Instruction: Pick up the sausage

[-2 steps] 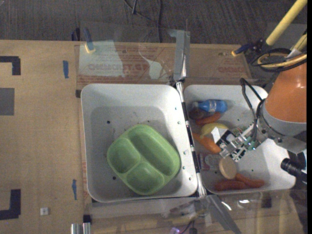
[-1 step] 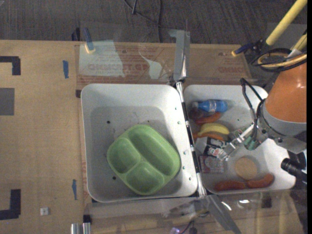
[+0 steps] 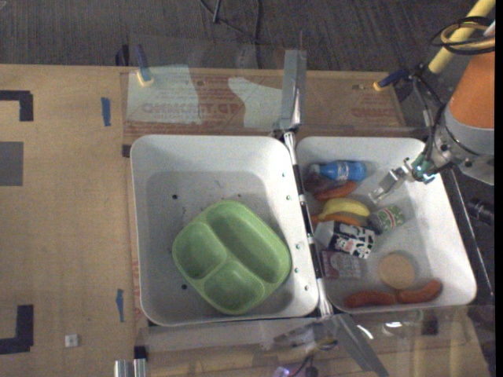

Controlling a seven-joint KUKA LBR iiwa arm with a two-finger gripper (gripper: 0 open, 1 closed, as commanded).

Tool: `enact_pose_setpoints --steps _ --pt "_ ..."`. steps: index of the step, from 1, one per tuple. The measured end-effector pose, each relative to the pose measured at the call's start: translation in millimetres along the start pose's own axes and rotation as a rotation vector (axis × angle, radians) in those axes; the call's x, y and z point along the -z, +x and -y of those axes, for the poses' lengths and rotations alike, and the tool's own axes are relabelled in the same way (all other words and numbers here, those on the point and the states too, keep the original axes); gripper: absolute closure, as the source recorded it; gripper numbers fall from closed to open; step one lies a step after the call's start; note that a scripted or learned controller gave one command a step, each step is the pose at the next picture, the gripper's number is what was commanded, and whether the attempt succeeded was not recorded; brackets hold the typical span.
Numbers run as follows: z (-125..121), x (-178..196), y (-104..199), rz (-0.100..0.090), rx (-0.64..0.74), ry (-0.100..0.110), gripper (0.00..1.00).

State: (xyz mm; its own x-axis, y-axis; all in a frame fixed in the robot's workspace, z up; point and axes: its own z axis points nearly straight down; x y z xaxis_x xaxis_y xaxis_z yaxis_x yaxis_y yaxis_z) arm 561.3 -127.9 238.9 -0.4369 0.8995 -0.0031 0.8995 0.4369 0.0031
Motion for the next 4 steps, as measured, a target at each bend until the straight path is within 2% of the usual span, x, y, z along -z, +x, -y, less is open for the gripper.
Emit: enact_pose_setpoints --steps 1,2,3,4 --pt "16 -115 -6 0.01 -0.196 -0.02 0.0" --pt "42 -127 34 0.062 0.055 -0.058 0.0" --pt "29 -75 -79 0.001 -0.022 0.0 0.0" --pt "71 -153 -69 -0.004 0.089 -0.002 0.0"
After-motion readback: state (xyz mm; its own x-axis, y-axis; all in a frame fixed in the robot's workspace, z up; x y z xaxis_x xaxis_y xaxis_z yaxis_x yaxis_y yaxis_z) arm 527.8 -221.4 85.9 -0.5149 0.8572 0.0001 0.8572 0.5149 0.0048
